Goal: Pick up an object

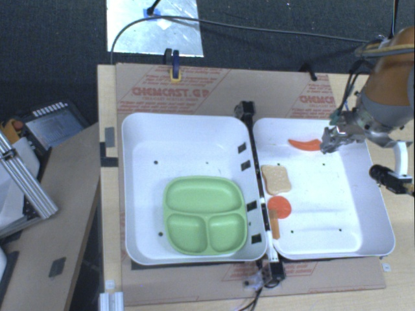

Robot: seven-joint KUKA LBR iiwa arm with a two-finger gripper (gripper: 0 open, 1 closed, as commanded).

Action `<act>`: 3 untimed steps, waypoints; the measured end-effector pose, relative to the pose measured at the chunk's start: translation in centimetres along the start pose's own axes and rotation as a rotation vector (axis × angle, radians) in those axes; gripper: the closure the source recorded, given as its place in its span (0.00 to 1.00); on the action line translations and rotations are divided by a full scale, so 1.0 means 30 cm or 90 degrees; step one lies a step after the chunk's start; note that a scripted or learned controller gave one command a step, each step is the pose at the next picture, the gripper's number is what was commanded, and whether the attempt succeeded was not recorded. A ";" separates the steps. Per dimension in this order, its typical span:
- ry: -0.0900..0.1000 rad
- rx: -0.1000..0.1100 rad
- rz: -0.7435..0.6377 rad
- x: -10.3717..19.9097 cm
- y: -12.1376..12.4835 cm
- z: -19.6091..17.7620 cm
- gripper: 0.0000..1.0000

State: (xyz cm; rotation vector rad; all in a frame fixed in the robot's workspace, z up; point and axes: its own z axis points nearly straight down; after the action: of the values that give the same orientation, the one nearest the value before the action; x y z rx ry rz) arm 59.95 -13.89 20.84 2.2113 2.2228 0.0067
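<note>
The grey arm (pixel 389 86) enters at the tabletop's far right edge, its orange band high near the frame's upper right corner. The wrist angles down and leftward, carrying the pincer (pixel 329 140) low over the right bin's far edge.

Dark carpet floor (pixel 52 44); brown board (pixel 214 86); silver sheet (pixel 162 18).

Green divided plate (pixel 205 214), orange carrot (pixel 303 145), tan bread slice (pixel 277 179), white bins (pixel 188 131)
</note>
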 end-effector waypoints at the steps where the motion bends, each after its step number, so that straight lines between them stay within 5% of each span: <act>1: 0.000 0.002 0.000 0.000 0.005 -0.079 1.00; 3: 0.002 0.005 -0.002 0.318 -0.074 -0.034 1.00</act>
State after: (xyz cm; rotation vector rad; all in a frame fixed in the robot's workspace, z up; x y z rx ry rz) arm 57.68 -4.36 21.83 2.2133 2.2319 0.0022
